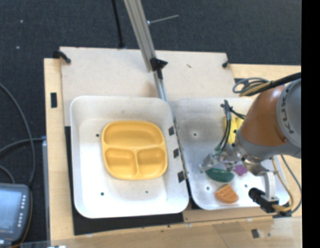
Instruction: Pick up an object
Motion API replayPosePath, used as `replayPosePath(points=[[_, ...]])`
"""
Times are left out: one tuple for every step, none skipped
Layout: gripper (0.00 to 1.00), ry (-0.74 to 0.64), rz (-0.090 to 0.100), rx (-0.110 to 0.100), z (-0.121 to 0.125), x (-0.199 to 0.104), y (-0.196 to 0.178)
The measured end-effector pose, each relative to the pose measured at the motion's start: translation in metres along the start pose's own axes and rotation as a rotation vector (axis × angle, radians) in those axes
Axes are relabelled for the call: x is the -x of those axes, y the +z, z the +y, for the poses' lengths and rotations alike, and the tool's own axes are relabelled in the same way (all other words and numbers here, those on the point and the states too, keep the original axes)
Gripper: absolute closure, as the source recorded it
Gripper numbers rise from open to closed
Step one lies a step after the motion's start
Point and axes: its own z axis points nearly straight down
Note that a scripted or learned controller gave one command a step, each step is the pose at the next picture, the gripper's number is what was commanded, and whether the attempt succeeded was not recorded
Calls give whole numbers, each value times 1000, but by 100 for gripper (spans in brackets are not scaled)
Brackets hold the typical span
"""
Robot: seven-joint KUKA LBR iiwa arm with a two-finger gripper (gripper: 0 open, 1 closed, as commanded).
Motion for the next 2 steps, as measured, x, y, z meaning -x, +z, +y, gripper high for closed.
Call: replayPosePath(points=[[0,0,0,3,0,1,22],[100,5,0,9,2,2,10]])
